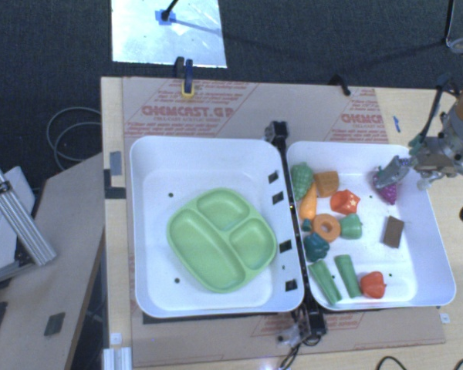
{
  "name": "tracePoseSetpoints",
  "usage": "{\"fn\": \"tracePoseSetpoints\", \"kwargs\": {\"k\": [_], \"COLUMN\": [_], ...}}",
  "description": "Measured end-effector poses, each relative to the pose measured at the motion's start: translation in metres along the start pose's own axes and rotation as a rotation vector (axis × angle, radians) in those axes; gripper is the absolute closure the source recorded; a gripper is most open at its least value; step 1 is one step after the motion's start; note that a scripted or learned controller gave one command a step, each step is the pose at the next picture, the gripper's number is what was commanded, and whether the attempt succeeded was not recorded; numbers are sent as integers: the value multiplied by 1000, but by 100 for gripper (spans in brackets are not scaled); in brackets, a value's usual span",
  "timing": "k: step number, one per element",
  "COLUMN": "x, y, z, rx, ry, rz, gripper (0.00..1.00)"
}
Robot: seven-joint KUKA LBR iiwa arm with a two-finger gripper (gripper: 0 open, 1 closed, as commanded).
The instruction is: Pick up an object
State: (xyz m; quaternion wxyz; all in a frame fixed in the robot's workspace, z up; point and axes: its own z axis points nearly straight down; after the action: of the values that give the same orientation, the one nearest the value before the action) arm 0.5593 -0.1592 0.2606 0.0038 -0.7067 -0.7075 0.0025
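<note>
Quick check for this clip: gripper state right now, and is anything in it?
Gripper: over the right bin, at a purple object just below its tip; open or shut cannot be told, and no grasp is confirmed.

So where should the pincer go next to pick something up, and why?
Probably straight down a little onto the purple toy. The pincer hangs right over it in the right bin, near the far right corner, and the toy lies apart from the crowded pile by the divider. The brown block just nearer is the only close neighbour, so a short descent looks unobstructed.
</note>
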Motion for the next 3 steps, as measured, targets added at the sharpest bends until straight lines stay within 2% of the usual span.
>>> {"fn": "tracePoseSetpoints", "kwargs": {"k": [1, 2, 3], "x": [0, -3, 6], "y": [2, 12, 10], "z": [-6, 43, 90], "rx": [-11, -8, -7], "ry": [-2, -2, -1], "rz": [-3, 0, 0], "gripper": [0, 0, 0]}}
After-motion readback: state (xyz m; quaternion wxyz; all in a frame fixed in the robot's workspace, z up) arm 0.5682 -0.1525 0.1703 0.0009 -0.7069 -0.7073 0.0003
